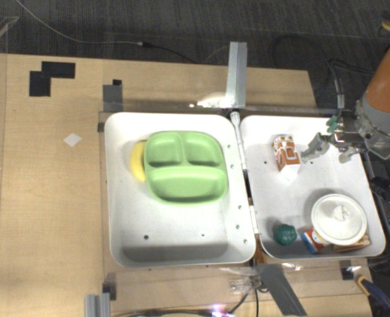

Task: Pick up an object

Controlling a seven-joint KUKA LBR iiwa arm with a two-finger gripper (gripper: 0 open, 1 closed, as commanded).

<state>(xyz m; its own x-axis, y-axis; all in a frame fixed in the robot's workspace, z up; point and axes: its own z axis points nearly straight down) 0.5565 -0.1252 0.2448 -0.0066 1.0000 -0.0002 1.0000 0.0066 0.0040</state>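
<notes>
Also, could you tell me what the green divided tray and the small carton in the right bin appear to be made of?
Green divided tray: probably moulded plastic, with a smooth matte finish, one even colour, and rounded compartment edges. Small carton: seemingly printed cardboard, with flat faces and an orange-and-white pattern; the view is too coarse to be sure.

Tan wood bench (pixel 43 197) w/ black tape marks, dark carpet floor (pixel 149 8) behind.

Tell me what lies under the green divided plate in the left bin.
A yellow object pokes out from beneath the green divided plate at its left edge. The plate covers the rest of it, so its shape and identity stay unclear, as does anything else hidden underneath.
</notes>
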